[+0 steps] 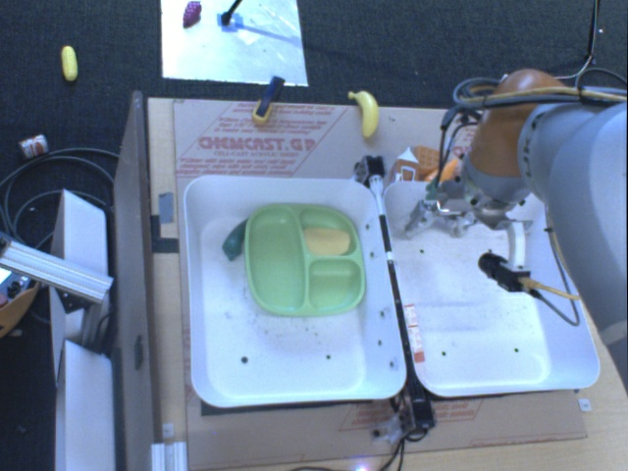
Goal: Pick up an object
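Gripper (442, 222) low in the right bin (510, 361), toward its 11 o'clock corner, close above the white floor. Released or clenched: cannot tell from this slant. Arm (574, 155) reaching in from 3 o'clock, with its orange band (520, 101) at 1 o'clock of the gripper.

Nearest the gripper, an orange thing (447, 171), just at its 12 o'clock, by the right bin's far wall and partly hidden behind the wrist. Touching the gripper or apart: cannot tell. At 9 o'clock of the orange thing, in the same corner, a pale packet (412, 163) with an orange-brown face, too small to name.

In the left bin (285, 366), a green plate (280, 273) with three compartments, lying flat near the middle, a little toward 12 o'clock. In its 1 o'clock compartment, a yellow piece (327, 240). On the bin floor at the plate's 10 o'clock, touching its rim, a teal thing (235, 240).

Outside the bins, on the cardboard (294, 137) with red print at 12 o'clock of the left bin: a banana (368, 114) above the seam between the bins, and a blue-and-yellow tool (267, 100) at 9 o'clock of the banana, well apart from it.

Farther off at 12 o'clock, a shiny sheet (260, 52) on the dark floor, with a purple thing (192, 12) near its 10 o'clock corner. On the floor at 9 o'clock of the sheet, a small yellow thing (69, 63). Below that, toward 7 o'clock, a small can (33, 146).
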`<state>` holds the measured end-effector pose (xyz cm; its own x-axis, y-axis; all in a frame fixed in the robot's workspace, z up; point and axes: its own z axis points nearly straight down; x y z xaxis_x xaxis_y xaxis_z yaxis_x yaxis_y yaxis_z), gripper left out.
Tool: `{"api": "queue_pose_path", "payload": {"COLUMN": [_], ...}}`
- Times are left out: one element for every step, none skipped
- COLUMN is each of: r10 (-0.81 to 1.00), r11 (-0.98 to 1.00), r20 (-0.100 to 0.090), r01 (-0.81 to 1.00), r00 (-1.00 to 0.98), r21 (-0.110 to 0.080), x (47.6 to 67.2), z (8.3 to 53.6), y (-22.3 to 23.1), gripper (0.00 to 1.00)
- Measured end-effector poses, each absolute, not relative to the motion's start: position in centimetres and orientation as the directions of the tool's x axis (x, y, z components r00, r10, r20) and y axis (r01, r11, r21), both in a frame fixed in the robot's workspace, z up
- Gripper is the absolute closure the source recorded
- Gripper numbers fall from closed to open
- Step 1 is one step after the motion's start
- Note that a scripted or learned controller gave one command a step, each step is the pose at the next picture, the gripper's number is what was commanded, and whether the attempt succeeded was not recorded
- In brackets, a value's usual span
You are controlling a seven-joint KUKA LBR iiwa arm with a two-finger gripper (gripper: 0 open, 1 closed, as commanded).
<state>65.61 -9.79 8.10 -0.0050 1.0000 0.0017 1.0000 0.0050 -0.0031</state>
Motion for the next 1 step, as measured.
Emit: {"api": "queue_pose_path", "payload": {"r10": [1.000], "r11": [0.004], "r20": [0.000], "r01": [1.000], "r00": [-0.004], "r21": [0.002], "x": [65.77], "z": [8.47], "y": [-9.96], "gripper": [0.00]}}
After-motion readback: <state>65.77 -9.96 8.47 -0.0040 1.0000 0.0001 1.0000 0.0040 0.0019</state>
